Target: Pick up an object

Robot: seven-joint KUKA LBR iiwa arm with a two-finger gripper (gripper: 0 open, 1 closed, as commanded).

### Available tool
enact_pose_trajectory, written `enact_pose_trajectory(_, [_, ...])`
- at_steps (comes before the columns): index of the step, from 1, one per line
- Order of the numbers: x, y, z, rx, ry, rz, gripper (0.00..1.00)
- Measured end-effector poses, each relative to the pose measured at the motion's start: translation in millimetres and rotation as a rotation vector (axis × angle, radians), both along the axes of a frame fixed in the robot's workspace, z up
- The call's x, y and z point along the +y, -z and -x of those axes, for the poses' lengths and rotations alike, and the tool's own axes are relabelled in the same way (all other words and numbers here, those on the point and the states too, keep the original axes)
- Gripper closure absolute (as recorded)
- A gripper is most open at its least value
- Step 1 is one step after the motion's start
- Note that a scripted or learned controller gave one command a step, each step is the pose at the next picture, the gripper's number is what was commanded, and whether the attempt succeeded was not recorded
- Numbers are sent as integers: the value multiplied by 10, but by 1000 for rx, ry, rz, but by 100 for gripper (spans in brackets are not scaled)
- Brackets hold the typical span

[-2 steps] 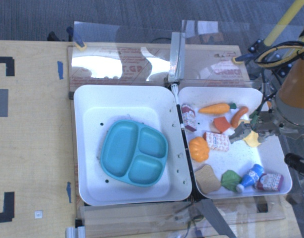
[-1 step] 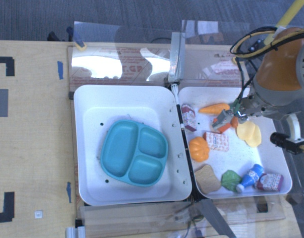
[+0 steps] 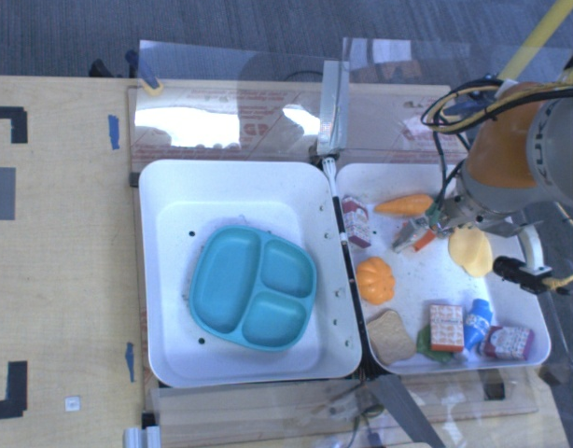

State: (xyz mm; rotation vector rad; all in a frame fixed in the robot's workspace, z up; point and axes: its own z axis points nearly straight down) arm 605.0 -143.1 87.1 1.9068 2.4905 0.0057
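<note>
here, two white bins sit side by side: the left bin (image 3: 165, 278) carries one teal divided plate (image 3: 253, 287) with three compartments, and the right bin (image 3: 534, 348) carries the loose things. counted in the right bin: one carrot (image 3: 405, 204) near the top, one small dark red packet (image 3: 356, 222) against the dividing edge, one orange pumpkin-like piece (image 3: 375, 280), one tan slice of bread (image 3: 390, 335) at the bottom left, one green piece (image 3: 427, 343) beside it, one orange-patterned box (image 3: 446, 326), one blue bottle (image 3: 477, 325), one maroon-wrapped item (image 3: 510, 342) in the bottom right corner, and one pale yellow piece (image 3: 470, 250) toward the right side. the gripper (image 3: 415, 237) is low in the right bin, just below the carrot and left of the yellow piece; its tips look slightly parted, with nothing visible between them. bare floor lies in the middle of the right bin, between the gripper and the bottom row of items, and along the left bin's margins around the plate.
</note>
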Motion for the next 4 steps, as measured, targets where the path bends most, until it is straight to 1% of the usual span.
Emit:
enact_pose_trajectory(1, [146, -4, 384, -1, 147, -1, 0])
enact_pose_trajectory(2, [143, 8, -277, 0, 248, 0, 0])
enact_pose_trajectory(3, [-23, 1, 137, 1, 137, 0, 0])
enact_pose_trajectory(4, [-355, -113, 310, 9, 128, 0, 0])
